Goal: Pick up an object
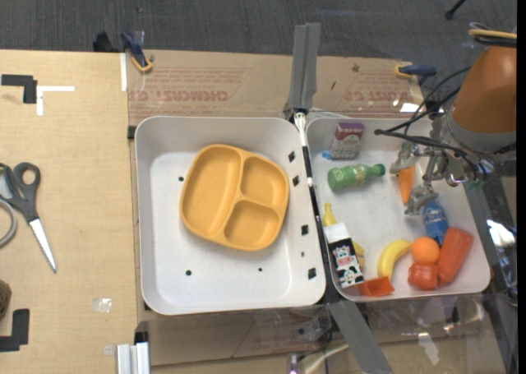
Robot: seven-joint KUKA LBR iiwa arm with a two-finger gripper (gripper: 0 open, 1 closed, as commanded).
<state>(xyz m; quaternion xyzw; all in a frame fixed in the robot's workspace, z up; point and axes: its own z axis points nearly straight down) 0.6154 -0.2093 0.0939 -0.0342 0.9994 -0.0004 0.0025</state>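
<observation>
My gripper (pixel 433 189) hangs over the right side of the right bin (pixel 371 218), open, with nothing between its fingers. Just left of it lies a small orange carrot-shaped toy (pixel 404 186). Below it is a blue bottle (pixel 434 223). Further toward the front are an orange ball (pixel 425 249), a red-orange cylinder (pixel 455 253), a red piece (pixel 422 277) and a banana (pixel 392 256). A green bottle (pixel 353 175) and a purple-topped box (pixel 348 139) lie at the back left of this bin.
A black-and-white carton with a yellow cap (pixel 341 251) and a red block (pixel 376 286) sit at the right bin's front left. The left bin (pixel 160 224) holds a yellow divided plate (pixel 235 197). Scissors (pixel 29 208) lie on the bench at far left.
</observation>
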